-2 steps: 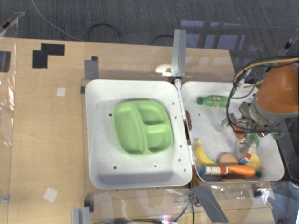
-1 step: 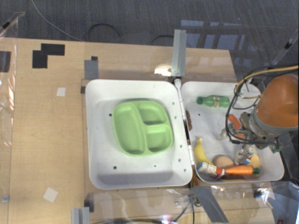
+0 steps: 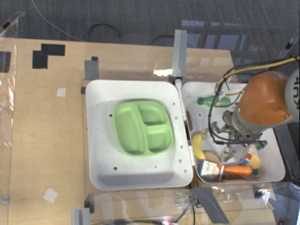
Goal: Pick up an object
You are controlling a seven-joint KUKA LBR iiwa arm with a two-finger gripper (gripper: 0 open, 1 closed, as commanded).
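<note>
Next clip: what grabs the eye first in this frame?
The bright green divided tray sits alone in the middle of the left bin. Over the right bin, the arm's orange band hangs above a cluster of items: a carrot, a banana and a green bottle.

Fixed overhead camera, slanted down, both bins (image 3: 93,125).

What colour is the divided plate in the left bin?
Light green; the divided plate shows plainly in the camera view, lying in the white left bin.
</note>
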